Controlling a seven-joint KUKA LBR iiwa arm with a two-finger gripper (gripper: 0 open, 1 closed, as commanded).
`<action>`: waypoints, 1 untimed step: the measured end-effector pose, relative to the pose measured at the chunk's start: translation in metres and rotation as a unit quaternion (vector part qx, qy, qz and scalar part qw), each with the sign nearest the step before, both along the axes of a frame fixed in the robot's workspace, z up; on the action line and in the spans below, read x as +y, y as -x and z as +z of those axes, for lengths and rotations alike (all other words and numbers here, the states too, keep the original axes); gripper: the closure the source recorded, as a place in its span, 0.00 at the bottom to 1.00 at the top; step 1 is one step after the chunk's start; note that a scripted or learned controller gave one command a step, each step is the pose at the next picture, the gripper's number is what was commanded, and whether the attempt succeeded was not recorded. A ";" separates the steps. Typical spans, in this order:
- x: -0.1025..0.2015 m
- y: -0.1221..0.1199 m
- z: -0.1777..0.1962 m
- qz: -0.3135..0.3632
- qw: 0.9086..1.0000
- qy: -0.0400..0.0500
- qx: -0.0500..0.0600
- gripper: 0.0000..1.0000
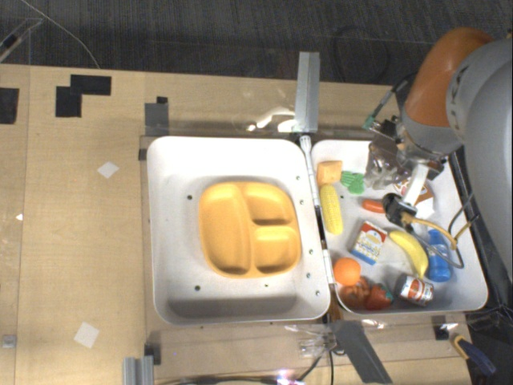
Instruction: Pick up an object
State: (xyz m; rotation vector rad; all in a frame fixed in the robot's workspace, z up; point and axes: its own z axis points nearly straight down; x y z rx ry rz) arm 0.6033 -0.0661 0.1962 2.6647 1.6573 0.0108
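Observation:
The right bin (469, 283) holds several small items. At its far left are an orange block (329, 172), a corn cob (330, 208) and a green piece (353, 183). A red-orange piece (373, 206) lies near the middle. My gripper (383, 173) hangs over the bin's far part, just right of the green piece and above the red-orange piece. Nothing shows as held in it.
Nearer in the right bin are a small carton (369, 242), a banana (409, 250), a blue item (438, 265), an orange (347, 271), a dark red item (371, 296) and a can (416, 289). The left bin (172, 215) holds a yellow divided plate (248, 226).

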 end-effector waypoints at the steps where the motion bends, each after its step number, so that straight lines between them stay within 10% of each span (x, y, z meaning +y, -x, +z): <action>1: -0.086 0.042 -0.101 0.000 1.000 0.001 0.005 1.00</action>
